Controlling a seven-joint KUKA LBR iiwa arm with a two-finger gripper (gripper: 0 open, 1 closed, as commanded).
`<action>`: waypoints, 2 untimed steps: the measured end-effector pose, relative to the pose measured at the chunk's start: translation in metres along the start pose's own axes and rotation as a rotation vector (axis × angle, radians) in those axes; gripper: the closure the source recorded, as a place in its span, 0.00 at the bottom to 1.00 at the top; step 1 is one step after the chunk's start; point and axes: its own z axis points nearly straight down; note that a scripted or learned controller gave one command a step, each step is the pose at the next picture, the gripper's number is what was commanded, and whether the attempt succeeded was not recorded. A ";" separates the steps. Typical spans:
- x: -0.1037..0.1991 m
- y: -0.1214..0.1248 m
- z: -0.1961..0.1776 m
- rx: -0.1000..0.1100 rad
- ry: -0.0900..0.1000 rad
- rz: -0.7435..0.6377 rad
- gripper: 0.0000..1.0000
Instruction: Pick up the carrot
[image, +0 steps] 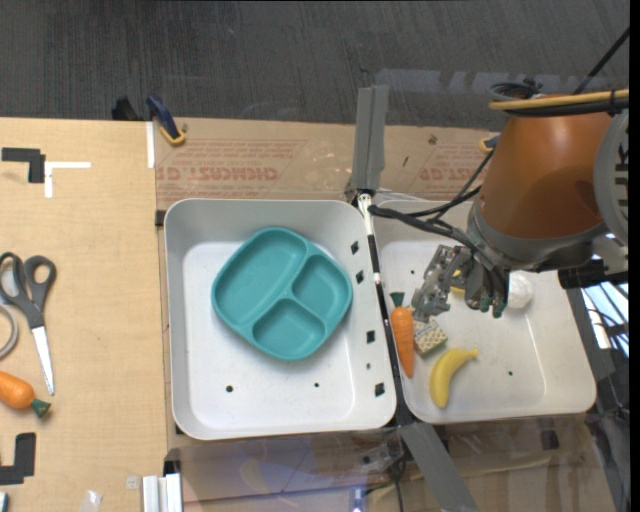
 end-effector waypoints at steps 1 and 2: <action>0.000 0.000 0.000 0.000 0.000 0.000 0.00; 0.030 -0.038 0.044 0.000 0.002 0.119 0.00</action>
